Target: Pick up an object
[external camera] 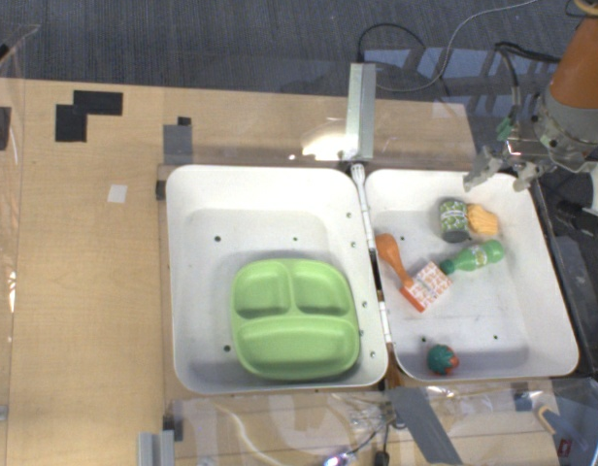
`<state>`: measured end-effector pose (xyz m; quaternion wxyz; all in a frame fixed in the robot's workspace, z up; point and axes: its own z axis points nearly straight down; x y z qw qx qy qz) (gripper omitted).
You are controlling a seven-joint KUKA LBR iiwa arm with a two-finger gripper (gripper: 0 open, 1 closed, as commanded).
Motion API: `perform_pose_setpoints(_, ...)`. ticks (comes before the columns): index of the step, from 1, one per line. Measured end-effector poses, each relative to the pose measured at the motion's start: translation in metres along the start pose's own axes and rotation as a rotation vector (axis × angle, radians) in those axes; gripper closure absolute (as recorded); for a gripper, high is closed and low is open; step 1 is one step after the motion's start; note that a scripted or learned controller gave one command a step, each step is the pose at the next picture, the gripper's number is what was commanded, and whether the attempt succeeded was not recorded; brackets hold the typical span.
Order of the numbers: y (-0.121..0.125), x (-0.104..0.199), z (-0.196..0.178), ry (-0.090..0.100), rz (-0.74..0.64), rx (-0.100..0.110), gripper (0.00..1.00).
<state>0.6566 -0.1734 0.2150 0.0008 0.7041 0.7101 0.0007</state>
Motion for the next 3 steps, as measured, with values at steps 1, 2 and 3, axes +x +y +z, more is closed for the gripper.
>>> perform_pose_setpoints(1, -0.003, 0.012, 0.113, -0.004, -0.013, -0.015, 0.0)
perform_pose_setpoints(2, -0.002, 0.014, 0.104, -0.005, -0.02, -0.016, 1.0)
perform_pose_setpoints(3, 0.005, 0.083, 0.001, 0.0, -0.195, -0.003, 1.0)
